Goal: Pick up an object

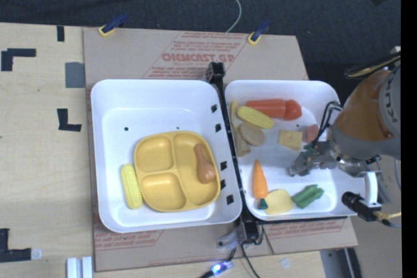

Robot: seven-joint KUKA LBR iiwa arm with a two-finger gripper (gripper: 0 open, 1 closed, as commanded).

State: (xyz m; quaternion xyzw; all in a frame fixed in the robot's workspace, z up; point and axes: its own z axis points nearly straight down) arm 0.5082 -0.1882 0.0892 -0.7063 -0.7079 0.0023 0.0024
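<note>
Green toy pod (307,195) lies in right bin (329,93), just below-left of gripper (301,166), long axis slanting up-right. Finger opening unclear; nothing visibly held. Carrot (259,180) further left.

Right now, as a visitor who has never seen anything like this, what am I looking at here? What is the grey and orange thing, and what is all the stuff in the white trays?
You are looking down at a slant from one fixed camera above a bench. The grey and orange machine on the right is a robot arm; its claw hangs low inside the right bin. I cannot tell whether the claw is open or shut, and nothing shows as held.

The right bin holds toy food: a red sausage, a corn cob, a carrot, a green vegetable and some pale pieces.

The left bin holds a yellow divided plate with a brown sausage lying on it, and another corn cob beside the plate.

The arm's job is to pick up one object.
</note>
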